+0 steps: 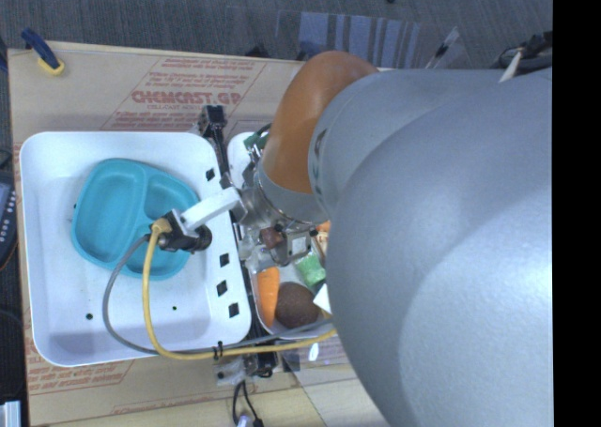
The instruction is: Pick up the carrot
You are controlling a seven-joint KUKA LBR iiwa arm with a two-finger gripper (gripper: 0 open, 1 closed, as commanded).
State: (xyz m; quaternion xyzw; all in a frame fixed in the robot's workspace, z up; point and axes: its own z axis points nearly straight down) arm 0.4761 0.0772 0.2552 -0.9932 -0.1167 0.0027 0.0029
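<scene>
**Robot arm looms over right bin as carrot lies at its near end**

The grey arm [441, 228], seen from above, covers most of the right half of the scene, its orange band [300, 120] curving over the wrist where it dips toward the bins. Beneath everything, the cardboard-covered counter [122, 87] carries red printed lettering along its far side.

The left bin [56, 256], a shallow white tray, holds a teal divided plate [117, 214] that lies flat toward its far-left part. The right bin [252, 308] is largely hidden under the arm, with a strip of its left wall and near corner showing.

A yellow cable [150, 308] and a grey cable [111, 298] loop from the wrist across the left bin's floor and run along its near edge. A white bracket [208, 209] juts from the wrist over the wall between the bins, ending in a black fitting.

The claw [274, 239] hangs low in the right bin amid the wrist hardware; whether it is open or closed cannot be told from this angle.

The carrot [268, 294] lies in the right bin near its left wall, just below the claw, touching a brown rounded object [296, 306] on its right. A small green item [310, 270] sits just beyond that.

A blue-and-yellow clamp [42, 52] rests at the counter's far-left corner.
</scene>
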